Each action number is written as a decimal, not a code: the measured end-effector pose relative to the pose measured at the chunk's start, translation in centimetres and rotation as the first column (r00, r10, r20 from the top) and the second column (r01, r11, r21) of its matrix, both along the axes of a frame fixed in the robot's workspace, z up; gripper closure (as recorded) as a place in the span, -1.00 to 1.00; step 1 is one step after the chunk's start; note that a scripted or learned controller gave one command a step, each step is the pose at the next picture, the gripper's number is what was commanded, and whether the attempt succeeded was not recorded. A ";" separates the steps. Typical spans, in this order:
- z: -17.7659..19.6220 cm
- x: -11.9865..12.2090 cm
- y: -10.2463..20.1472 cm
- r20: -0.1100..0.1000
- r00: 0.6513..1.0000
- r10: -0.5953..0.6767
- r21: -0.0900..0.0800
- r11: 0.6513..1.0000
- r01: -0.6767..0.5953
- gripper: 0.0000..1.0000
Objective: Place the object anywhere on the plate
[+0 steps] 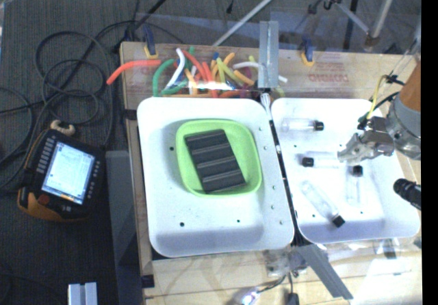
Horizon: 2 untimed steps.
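Observation:
A green plate (183, 138) lies in the left white bin (205, 235). On the plate rests a dark grey ridged block (215, 160), lying flat and roughly centred. My gripper (350, 151) hangs over the right white bin (383, 225), far to the right of the plate and just above a small clear vial (354, 184). I see nothing held in it.
Several clear vials with black caps lie in the right bin, among them a vial (301, 124) at the back, a vial (320, 160) in the middle and a vial (321, 204) at the front. Coloured cables (205, 71) are piled behind the left bin. A metal post (269, 57) stands between the bins.

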<state>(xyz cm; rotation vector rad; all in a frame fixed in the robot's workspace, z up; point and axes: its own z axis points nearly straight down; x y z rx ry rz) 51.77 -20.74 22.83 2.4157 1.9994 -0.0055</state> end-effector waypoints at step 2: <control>-5.3 -3.4 4.8 -0.004 0.998 0.061 0.007 0.998 -0.061 -1.00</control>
